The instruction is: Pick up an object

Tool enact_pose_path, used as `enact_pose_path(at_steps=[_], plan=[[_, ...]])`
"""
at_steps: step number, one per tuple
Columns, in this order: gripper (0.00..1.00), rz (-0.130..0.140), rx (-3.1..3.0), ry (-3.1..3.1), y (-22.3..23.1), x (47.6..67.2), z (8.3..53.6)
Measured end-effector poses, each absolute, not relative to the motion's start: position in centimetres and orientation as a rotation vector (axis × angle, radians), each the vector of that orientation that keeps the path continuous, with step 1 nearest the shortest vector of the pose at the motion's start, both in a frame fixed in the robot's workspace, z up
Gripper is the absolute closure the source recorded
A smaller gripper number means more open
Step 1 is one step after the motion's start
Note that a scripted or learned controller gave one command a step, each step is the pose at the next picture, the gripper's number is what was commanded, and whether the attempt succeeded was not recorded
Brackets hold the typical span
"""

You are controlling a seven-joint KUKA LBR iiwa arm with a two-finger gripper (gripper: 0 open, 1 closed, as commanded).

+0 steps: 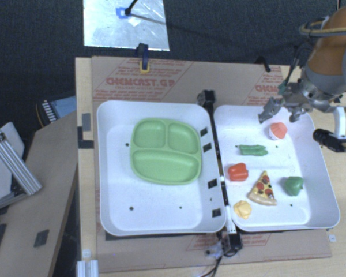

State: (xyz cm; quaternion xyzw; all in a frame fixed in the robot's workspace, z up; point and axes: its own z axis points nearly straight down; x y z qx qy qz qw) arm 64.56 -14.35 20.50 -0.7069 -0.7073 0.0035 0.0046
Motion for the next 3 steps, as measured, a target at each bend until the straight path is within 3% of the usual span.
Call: enact_pose_path(at_steps=[1, 3], plan=[[0.00, -0.002, -2.219, -2.226, -14.3, 64.8, 21.4], [0.00, 0.002, -2.213, -2.226, -13.4, 66.1, 9.9]])
